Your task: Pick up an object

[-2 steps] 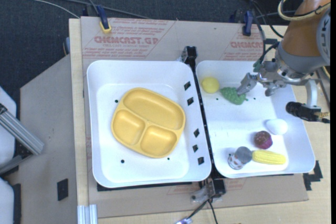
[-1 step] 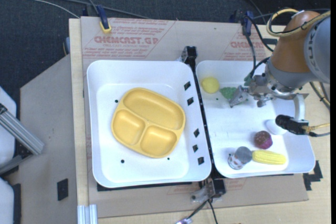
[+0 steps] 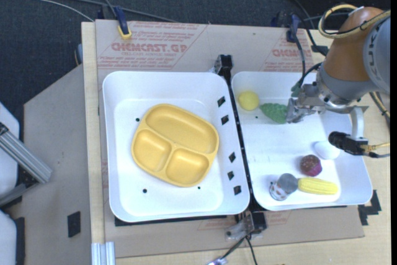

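While hemmed by the right shallow white plastic bin's (image 3: 347, 198) far wall, two-finger gripper (image 3: 296, 110) touching crumpled green object (image 3: 273, 112); finger spacing impossible to judge.

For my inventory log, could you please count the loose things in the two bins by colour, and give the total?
Yellow: 3 (divided tray, ball, corn cob)
Green: 1 (leafy piece, beside the hand)
Dark red: 1 (round piece)
Grey: 1 (round piece)
White: 1 (small piece)
Total: 7
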You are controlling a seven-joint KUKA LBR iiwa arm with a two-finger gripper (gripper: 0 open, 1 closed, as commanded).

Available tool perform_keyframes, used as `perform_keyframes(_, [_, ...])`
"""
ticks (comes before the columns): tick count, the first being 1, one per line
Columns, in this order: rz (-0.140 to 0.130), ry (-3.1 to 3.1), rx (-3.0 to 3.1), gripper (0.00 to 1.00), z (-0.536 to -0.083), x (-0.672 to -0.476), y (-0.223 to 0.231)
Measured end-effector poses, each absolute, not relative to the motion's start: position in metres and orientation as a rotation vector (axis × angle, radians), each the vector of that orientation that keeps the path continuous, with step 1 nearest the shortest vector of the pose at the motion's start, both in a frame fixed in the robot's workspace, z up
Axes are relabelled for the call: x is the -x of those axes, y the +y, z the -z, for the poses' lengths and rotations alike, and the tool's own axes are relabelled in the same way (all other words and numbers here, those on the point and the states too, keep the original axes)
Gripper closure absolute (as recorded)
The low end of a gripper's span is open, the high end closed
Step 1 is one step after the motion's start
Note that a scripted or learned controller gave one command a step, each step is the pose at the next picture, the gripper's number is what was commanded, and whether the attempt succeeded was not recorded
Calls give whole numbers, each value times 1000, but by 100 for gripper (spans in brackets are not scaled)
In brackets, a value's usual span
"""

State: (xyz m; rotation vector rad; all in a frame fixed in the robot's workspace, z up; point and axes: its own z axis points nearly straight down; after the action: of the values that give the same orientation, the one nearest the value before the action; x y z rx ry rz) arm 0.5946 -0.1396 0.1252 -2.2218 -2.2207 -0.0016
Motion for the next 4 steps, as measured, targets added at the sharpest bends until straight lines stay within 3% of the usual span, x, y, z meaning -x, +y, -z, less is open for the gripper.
perform_keyframes(2, [6, -2227, 2224, 100, -223, -600, -130])
perform_keyframes(4, [-1, -2224, 2213, 100, -228, -582, -27])
